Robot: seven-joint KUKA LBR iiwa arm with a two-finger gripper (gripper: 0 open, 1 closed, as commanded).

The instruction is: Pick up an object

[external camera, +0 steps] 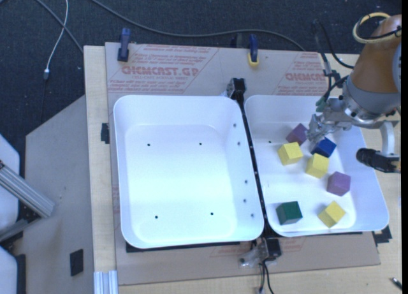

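Note:
The right bin [366,219] holds several small cubes: a purple one [296,134], a blue one [324,147], yellow ones [290,153] [317,165] [332,213], another purple one [338,183] and a green one [289,212]. My gripper [317,130] hangs low over the bin's upper part, its tip between the upper purple cube and the blue cube, just above the blue one. The arm [376,69] comes in from the upper right.
The left bin [127,178] sits beside the right one on a cardboard-covered bench. Two clamps [123,36] [253,49] stand at the bench's far edge. Cables run across the dark floor behind. A black fixture [237,87] sits between the bins at the back.

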